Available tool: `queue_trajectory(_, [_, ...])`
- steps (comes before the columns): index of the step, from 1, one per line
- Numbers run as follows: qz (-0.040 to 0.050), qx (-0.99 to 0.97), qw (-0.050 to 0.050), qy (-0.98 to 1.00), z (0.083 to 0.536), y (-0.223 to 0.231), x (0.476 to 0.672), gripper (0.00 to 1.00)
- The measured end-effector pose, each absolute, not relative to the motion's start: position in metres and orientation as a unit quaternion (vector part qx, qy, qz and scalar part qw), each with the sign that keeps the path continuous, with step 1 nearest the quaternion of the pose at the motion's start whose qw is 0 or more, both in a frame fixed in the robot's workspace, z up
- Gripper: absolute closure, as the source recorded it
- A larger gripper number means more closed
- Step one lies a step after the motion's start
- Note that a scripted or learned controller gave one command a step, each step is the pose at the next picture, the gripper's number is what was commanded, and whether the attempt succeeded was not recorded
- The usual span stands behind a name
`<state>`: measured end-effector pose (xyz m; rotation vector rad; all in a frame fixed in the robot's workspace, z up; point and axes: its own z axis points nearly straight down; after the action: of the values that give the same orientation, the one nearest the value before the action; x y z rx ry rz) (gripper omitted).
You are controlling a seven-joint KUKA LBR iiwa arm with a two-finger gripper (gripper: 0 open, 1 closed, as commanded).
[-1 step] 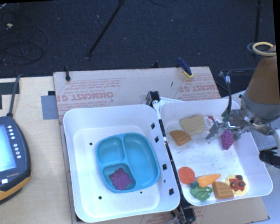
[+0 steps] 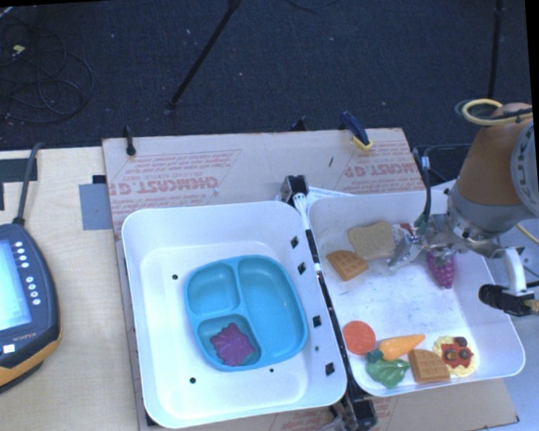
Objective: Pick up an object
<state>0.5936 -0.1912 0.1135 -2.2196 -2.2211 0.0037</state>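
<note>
Farthest left on the tabletop (image 2: pixel 62 180) sat a teach pendant (image 2: pixel 7 310) with a lit screen. Next came the left bin (image 2: pixel 150 238), which held a blue divided tray (image 2: pixel 249 309); a small purple lump (image 2: pixel 231 343) lay in the tray's near compartment.

Across the divider, the right bin (image 2: pixel 490 355) carried the toy food. Toward the back lay a tan bread slice (image 2: pixel 374 239) with a small waffle-like piece (image 2: pixel 348 265) just beside it. Along the near edge ran a red tomato (image 2: pixel 358 336), an orange carrot (image 2: pixel 400 345), a green pepper (image 2: pixel 386 371), a second waffle piece (image 2: pixel 428 366) and a little pizza (image 2: pixel 455 353).

The pincer (image 2: pixel 411 245) hung low over the bin's back half, reaching in from the right under the grey-and-orange arm (image 2: pixel 489 174). From where I stood I could not tell whether it was apart or together; the metal blurred together there. A purple bunch of grapes (image 2: pixel 441 268) lay just to its right and slightly nearer the front, close under the wrist, its long axis running roughly front to back. The bread slice lay just to the pincer's left. Those two seemed the nearest candidates, and I judged that nothing was gripped yet.
</note>
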Motion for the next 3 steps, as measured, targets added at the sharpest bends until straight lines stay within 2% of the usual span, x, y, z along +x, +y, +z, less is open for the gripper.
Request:
queue_trajectory(1, [0.0063,-0.710,0.009,-0.704,0.089,-0.169,0.642,0.00])
queue_trajectory(2, [0.0060,-0.708,0.001,-0.706,0.101,-0.172,0.642,1.00])
queue_trajectory(3, [0.0011,-0.708,0.003,-0.706,0.122,-0.135,0.599,1.00])
